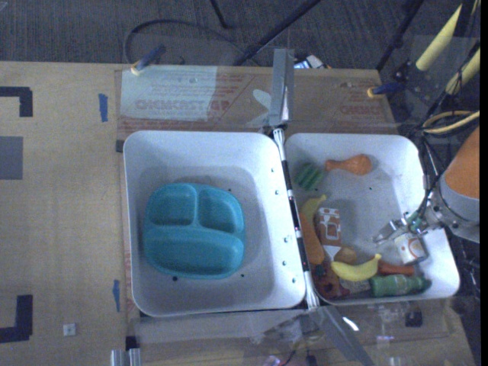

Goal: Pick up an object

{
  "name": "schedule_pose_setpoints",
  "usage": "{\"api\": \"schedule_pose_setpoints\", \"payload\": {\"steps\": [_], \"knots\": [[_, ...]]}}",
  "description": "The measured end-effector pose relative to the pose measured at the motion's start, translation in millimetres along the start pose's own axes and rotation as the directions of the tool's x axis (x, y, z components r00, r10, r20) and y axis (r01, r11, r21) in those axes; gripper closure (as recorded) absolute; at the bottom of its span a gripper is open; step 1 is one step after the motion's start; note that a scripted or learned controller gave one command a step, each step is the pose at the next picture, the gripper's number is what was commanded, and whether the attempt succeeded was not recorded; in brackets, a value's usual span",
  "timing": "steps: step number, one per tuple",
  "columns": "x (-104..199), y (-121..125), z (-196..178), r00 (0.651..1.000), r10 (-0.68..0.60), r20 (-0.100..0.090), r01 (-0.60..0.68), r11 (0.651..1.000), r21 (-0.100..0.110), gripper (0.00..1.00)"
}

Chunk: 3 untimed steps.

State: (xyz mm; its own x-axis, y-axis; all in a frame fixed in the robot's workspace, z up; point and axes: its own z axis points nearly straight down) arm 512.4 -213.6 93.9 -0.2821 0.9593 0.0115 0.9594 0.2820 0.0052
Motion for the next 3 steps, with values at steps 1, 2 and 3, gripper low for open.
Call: {"api": "schedule_pose_setpoints", "payload": {"steps": [1,2,3], "knots": [[-3,-1,-8,1.000,0.004,0.006,-0.004,1.000,0.002,1.00],[-3,-1,-8,1.000,0.004,0.006,-0.004,1.000,0.002,0.00],[-29,65,-19,1.000,-0.008,0.012,0.008,1.000,0.005,0.00]]}}
